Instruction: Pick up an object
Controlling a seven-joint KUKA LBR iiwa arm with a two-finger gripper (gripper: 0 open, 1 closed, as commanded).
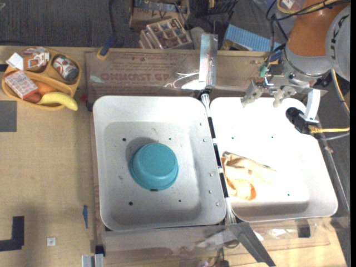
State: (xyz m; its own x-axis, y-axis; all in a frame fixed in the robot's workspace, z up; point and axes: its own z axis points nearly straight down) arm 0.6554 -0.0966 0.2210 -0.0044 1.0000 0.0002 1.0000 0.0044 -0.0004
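Note:
A teal bowl (154, 166) lies upside down in the middle of the left bin (111, 115). In the right bin (311, 166), a tan and orange crumpled thing (245, 175) lies against the left wall near the front. My gripper (263, 94) hangs over the back edge of the right bin, well above the floor and far behind the crumpled thing. Its two fingers stand apart, with nothing between them.
A yellow tray (33, 85) with a banana, snack packs and cans sits at the far left on the bench. A shiny metal post (207, 65) rises behind the seam between the bins. A black cable fitting (297, 119) hangs beside the gripper on the right.

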